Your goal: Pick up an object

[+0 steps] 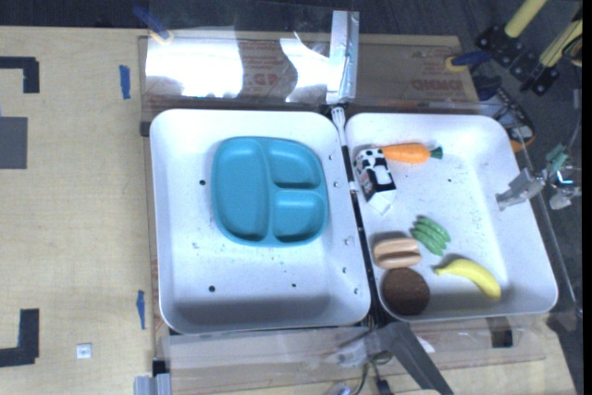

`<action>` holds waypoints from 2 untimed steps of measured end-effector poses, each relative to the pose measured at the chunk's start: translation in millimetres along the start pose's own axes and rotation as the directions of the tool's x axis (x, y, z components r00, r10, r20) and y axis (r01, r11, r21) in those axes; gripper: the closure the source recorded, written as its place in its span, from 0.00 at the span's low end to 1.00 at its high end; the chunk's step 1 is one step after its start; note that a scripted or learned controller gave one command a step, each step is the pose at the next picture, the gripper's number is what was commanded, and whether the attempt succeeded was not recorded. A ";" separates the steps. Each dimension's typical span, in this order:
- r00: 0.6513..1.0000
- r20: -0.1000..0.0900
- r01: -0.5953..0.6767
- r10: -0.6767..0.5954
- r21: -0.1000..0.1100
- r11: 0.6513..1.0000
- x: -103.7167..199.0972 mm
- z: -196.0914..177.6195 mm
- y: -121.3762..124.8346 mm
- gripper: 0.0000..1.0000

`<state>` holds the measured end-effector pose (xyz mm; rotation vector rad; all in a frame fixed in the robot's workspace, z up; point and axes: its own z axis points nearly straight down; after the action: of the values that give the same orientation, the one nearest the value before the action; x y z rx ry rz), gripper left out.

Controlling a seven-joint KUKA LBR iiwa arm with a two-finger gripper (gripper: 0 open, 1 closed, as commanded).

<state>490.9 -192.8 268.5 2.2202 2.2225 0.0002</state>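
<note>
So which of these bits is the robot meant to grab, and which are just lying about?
Could be picked up, all in the right bin:
carrot
black-and-white carton
green vegetable
hot dog
brown round thing
banana

Just lying about:
blue divided plate in the left bin
clear sheet behind the bins

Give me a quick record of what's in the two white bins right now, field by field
left bin: blue divided plate
right bin: six items
far side: carrot, black-and-white carton beside the divider
middle: green vegetable
near side: hot dog bun, brown round item, banana
bun and brown item: touching or nearly so, cannot tell which
gripper: at the right bin's right rim, holding nothing visible
</note>
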 end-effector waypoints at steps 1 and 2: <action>0.994 -0.004 0.105 -0.105 0.008 0.994 33.2 136.4 55.4 0.00; 0.986 0.003 0.167 -0.167 -0.006 0.986 89.8 180.8 23.6 0.00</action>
<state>514.4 -103.0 87.7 2.0218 2.3965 0.0052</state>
